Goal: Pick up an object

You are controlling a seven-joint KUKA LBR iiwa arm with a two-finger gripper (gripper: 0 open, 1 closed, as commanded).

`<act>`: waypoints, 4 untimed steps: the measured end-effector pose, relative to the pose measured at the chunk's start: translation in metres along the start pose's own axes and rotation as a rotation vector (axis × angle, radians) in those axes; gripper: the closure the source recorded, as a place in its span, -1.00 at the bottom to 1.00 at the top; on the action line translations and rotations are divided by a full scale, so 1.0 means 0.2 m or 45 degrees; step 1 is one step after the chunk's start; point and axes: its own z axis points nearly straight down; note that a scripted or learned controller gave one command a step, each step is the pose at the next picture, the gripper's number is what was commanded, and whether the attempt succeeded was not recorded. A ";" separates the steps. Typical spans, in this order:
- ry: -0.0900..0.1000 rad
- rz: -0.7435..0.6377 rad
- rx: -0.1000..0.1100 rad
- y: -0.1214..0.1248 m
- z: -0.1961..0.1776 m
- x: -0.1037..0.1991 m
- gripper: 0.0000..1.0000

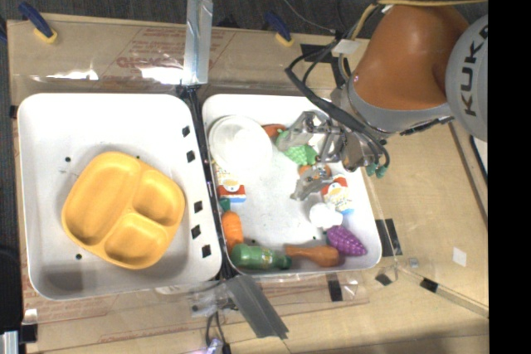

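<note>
My gripper (pixel 302 157) is low in the right bin (pixel 274 106), near its middle right, under the orange wrist. Its two grey fingers (pixel 304 186) stand apart, so it is open. Between them lie a green leafy toy (pixel 299 152) and a small orange piece (pixel 312 172); neither is lifted. Just to the right lies a white and red figure (pixel 337 195) above a white lump (pixel 323 216). Purple grapes (pixel 347 241), a brown drumstick (pixel 314 254), a green bottle (pixel 258 258) and a carrot (pixel 231 225) lie along the bin's front.
A white round cup (pixel 240 142) and a small red and blue carton (pixel 232 193) sit at the right bin's left side. The left bin (pixel 33 178) holds a yellow divided plate (pixel 123 208). Cables loop from the wrist over the right bin's back edge.
</note>
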 end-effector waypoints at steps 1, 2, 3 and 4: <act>0.012 0.008 -0.004 -0.23 0.59 0.04 -1.00; 0.002 -0.045 -0.001 -0.50 0.88 -0.19 -1.00; -0.008 -0.056 0.001 -0.50 0.81 -0.21 1.00; -0.008 -0.056 0.001 -0.49 0.81 -0.21 -1.00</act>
